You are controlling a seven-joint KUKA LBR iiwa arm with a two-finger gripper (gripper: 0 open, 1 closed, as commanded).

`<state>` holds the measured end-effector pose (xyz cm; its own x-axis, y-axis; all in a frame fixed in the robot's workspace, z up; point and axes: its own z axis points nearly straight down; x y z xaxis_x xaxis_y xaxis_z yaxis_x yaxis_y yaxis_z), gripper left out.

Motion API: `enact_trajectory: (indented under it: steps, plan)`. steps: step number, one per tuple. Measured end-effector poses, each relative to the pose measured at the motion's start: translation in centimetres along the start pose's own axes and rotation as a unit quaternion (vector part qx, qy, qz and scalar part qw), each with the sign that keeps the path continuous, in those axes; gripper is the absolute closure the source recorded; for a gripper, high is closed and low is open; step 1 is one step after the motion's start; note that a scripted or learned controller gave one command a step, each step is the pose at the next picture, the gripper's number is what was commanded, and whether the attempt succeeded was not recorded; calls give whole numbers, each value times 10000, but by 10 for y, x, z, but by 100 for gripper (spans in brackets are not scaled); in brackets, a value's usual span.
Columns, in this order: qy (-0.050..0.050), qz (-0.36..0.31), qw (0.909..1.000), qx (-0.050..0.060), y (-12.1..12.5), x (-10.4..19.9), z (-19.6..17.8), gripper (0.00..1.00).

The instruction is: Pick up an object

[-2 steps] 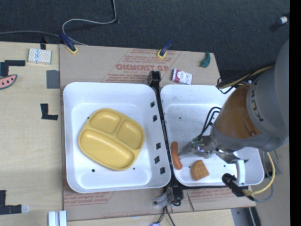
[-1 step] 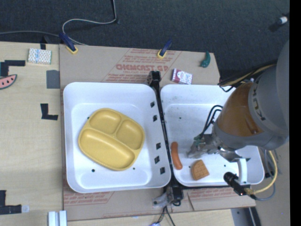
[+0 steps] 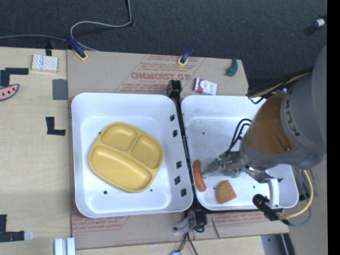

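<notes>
Where the bench ends at the top, a dark carpeted floor (image 3: 212, 15) is seen, with a thin cable (image 3: 101, 24) looped across it. A light wooden bench top (image 3: 32, 158) lies at the left, marked with pieces of black tape, and a brown cardboard sheet (image 3: 143, 73) with red lettering is spread under the two bins. A small red and white packet (image 3: 204, 86) lies on the cardboard just above the right bin, and a small green item (image 3: 232, 66) is seen near the sheet's upper right corner.

The left bin (image 3: 87, 108) is occupied by a yellow divided tray (image 3: 125, 156), laid flat and turned at an angle. In the right bin (image 3: 212, 110), an orange sausage-like piece (image 3: 198, 175) lies along the left wall, and a brown toast-like piece (image 3: 225, 191) lies near the front wall, just beside it but apart.

The arm (image 3: 289, 126) is reached in over the right bin, and the gripper (image 3: 219, 164) is held low, just right of the sausage piece and above the toast piece. Whether its fingers are parted or closed cannot be told, and nothing is seen held by it.
</notes>
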<state>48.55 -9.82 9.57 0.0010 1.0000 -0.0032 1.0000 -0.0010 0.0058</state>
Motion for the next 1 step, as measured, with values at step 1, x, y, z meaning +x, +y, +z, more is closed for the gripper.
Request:
enact_trajectory:
  steps: [1]
  plan:
    - [8,-5,10000,7,0,1,-9,100]
